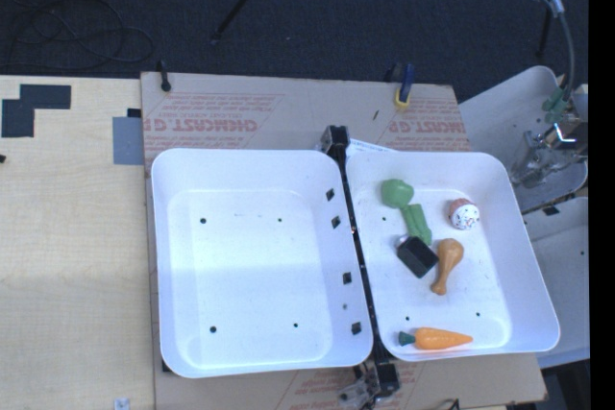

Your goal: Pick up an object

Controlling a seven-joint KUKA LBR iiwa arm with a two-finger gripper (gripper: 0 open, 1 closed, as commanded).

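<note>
Bins sit side by side on a cardboard sheet (pixel 288 115) laid over the wooden surface (pixel 67 235). Left bin (pixel 178 178) has bare white floor with a few small dark dots. Right bin (pixel 500 178) holds five objects, all loose. Green toy (pixel 405 205) lies near the bin's middle, rounded head toward the far wall, its lower stem touching a black block (pixel 417 256). Tan drumstick-shaped toy (pixel 447 263) lies just beside the block on its right, thin end toward the near wall; contact between the two is hard to judge. Small white ball with reddish markings (pixel 464 215) rests apart from the others, near the right wall; its pattern is too small to read. Orange carrot (pixel 438 338) lies along the near wall, green tip pointing left. At the right edge of the view, partly cut off, metal parts and cables of the arm (pixel 553 144) show above a pale plate, well apart from the bins. Tool cannot be made out among those parts, so its opening cannot be told. Blue-and-yellow clamp (pixel 404 86) grips the cardboard's far edge.
</note>
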